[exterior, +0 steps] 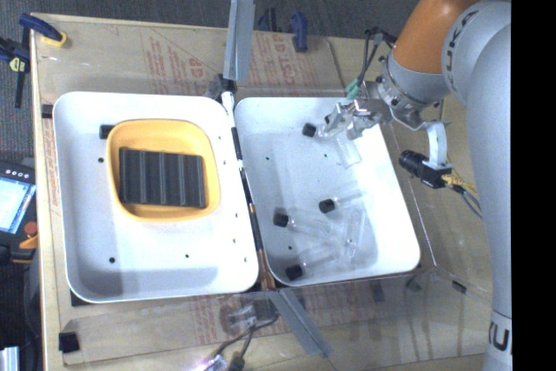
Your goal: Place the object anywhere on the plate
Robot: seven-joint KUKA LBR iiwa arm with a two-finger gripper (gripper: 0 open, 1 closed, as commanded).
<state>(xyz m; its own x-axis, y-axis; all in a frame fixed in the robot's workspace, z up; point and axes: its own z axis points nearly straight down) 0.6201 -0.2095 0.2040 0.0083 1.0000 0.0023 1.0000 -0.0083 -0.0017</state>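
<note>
A yellow plate lies in the left bin, with a dark ribbed insert on its middle. In the right bin lie several clear plastic pieces with small black caps; they are hard to tell apart against the white floor. One black cap sits near the bin's far edge. My gripper hangs low over the far part of the right bin, just right of that cap. Nothing is visibly held in it.
A grey divider bar stands between the bins at the back. Blue clamps grip the bench's far edge. A black fitting with cables hangs beside the right bin's right wall, under the arm.
</note>
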